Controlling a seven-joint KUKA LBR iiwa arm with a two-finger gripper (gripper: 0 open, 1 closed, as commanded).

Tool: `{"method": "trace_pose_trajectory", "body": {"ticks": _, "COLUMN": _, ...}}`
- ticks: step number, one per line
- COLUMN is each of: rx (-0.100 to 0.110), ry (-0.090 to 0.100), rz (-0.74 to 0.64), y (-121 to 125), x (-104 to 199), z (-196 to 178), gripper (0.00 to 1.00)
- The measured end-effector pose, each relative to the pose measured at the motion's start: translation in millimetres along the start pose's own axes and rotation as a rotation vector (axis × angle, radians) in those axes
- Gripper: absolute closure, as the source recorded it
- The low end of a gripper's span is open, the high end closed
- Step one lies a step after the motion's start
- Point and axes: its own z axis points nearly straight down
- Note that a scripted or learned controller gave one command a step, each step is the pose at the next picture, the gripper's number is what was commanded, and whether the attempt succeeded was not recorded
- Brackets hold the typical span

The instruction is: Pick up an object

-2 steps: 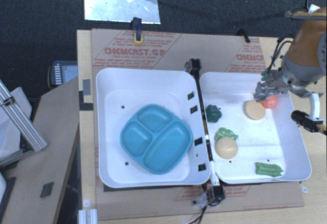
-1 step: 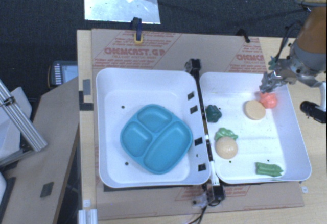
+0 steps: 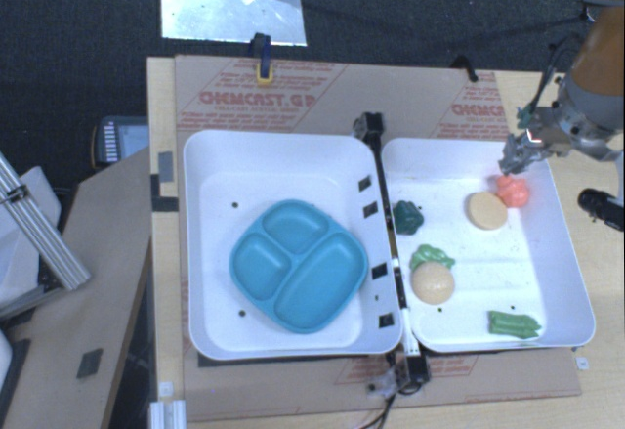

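camera view, looking down at a slant — two shallow white bins side by side on a bench. left bin (image 3: 210, 163): one blue divided plate (image 3: 298, 266) with three compartments, lying flat, turned at an angle, toward the near side of the bin. right bin (image 3: 571, 290): five small objects. dark green piece (image 3: 406, 216) near the divider at the left. light green leafy piece (image 3: 431, 255) just above and touching a tan round object (image 3: 433, 284). pale tan disc (image 3: 486, 210) toward the far right, with a red-orange object (image 3: 512, 191) just beside it, at its upper right. green oblong piece (image 3: 514, 323) near the front right corner, apart from the rest. arm: grey with orange band, entering from the right. gripper (image 3: 515, 161) sits low over the far right part of the right bin, its tip right above the red-orange object — whether the fingers are spread or closed cannot be told, and no object is seen between them.
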Motion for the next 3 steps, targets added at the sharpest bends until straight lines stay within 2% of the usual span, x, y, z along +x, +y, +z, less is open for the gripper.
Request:
{"method": "trace_pose_trajectory", "body": {"ticks": 1, "rx": 0.003, "ry": 0.002, "rz": -0.004, "y": 0, "x": 51, "z": 11, "gripper": 1.00}}
{"method": "trace_pose_trajectory", "body": {"ticks": 2, "rx": 0.001, "ry": 0.003, "rz": -0.005, "y": 4, "x": 103, "z": -1, "gripper": 1.00}}
{"method": "trace_pose_trajectory", "body": {"ticks": 3, "rx": 0.002, "ry": 0.003, "rz": -0.004, "y": 5, "x": 150, "z": 8, "gripper": 1.00}}
